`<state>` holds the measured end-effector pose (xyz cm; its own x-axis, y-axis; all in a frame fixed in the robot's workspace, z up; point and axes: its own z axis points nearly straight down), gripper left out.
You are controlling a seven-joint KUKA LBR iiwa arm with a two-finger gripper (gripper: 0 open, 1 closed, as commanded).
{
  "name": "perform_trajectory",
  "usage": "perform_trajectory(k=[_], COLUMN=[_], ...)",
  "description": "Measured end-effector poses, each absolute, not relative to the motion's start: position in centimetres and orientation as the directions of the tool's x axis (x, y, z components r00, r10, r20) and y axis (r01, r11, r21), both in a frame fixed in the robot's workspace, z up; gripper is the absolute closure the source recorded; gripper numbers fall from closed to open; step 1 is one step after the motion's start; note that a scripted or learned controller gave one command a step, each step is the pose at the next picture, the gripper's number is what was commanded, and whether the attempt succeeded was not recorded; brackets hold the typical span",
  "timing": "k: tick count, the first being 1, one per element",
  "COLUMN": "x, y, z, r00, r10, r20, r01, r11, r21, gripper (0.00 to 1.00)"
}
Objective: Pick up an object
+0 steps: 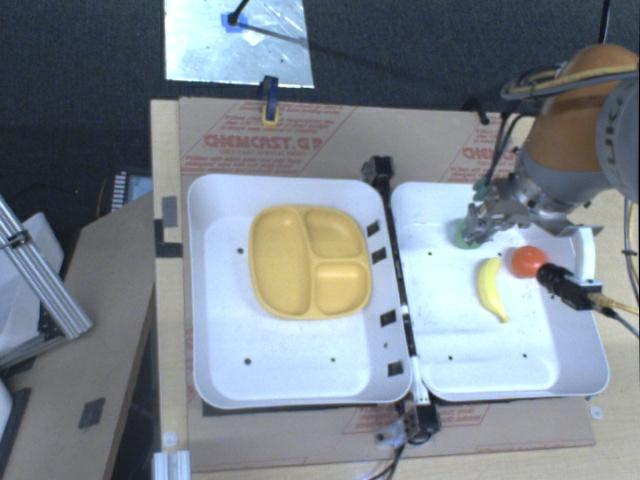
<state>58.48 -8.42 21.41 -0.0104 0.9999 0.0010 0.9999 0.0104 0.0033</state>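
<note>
Seemingly light and rounded, the green object (466, 234) under the gripper (482, 224) could slip; claw state cannot be told.

My gripper (478, 224) covers most of a small green thing (465, 234) in the right bin (520, 368), so I cannot tell what this thing is or whether I am touching it. My own fingers are too small and dark here, and I cannot say how they stand. My arm (580, 138) is cut off by the right edge of the picture, and the metal frame (35, 278) at the left is cut off by the left edge.
</note>
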Motion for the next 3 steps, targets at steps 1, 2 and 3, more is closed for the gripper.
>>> perform_trajectory(k=[1, 2, 3], x=[59.1, 59.5, 61.7], y=[-2.8, 2.9, 8.6], z=[20.7, 21.7, 22.2], r00=[-0.01, -0.01, -0.009], r10=[1.0, 1.0, 1.0], r20=[0.001, 0.002, 0.002], r01=[1.0, 1.0, 1.0], r11=[0.01, 0.01, 0.009], r21=[0.002, 0.002, 0.004], gripper=[1.0, 1.0, 1.0])
